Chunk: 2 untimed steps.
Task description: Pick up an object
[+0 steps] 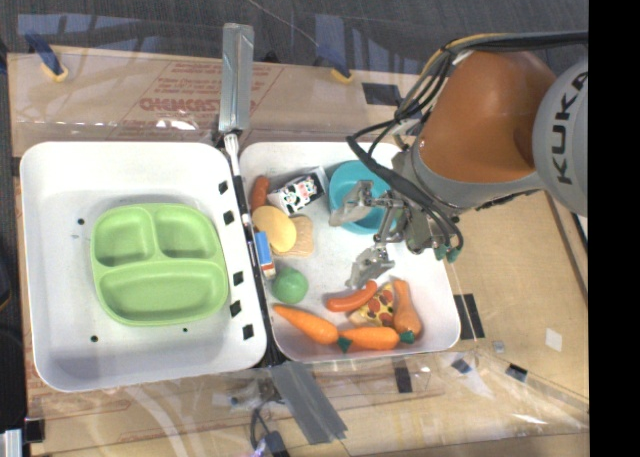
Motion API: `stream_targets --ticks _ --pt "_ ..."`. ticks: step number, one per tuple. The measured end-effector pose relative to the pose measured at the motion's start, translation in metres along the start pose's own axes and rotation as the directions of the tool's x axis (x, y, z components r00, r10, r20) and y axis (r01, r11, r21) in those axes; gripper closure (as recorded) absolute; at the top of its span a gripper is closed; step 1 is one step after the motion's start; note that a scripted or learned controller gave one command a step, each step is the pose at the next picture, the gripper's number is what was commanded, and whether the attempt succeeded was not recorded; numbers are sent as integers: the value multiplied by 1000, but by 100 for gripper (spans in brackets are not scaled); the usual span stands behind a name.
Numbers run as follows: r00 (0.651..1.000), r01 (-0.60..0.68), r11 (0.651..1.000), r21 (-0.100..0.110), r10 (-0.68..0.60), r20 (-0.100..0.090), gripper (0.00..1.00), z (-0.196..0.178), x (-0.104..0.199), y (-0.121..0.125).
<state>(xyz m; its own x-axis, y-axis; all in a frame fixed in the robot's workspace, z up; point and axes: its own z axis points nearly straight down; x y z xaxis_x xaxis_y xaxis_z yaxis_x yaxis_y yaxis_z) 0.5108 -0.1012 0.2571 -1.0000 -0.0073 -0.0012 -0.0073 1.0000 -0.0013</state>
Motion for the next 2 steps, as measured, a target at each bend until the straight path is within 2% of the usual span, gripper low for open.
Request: stream_targets --ticks 1,2 --pt "998 -55 998 -2 55 -8 0 99 9 -44" --pt "970 241 970 -1 -241 2 0 82 -6 -37"
